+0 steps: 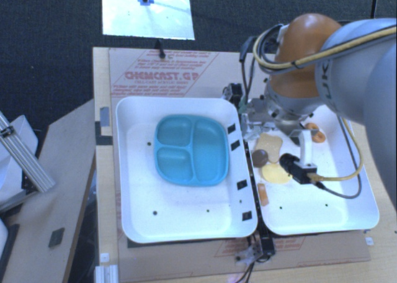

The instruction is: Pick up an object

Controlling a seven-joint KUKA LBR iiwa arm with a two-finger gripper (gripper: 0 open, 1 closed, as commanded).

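The gripper (259,121) hangs low over the right bin (325,210), close to the wall it shares with the left bin (142,216). The wrist covers it from above, so I cannot tell whether it is open or closed, and nothing can be seen held in it.

The likeliest things to pick lie just in front of it. These are a tan toast-like slice (268,144), a brown round piece (258,158) touching the slice's lower edge, and a yellow flat piece (274,175) just beyond. An orange piece (318,134) lies on the gripper's side away from the wall, partly hidden by the arm. A small orange stick (263,196) lies farther out along the wall. A blue divided plate (189,150) sits across the wall, well apart.

The pieces look flat and crowded, so a grasp could skid over the slice or push the brown piece aside. This near the wall, a descent could also catch the rim. What each piece really is stays too small to tell.
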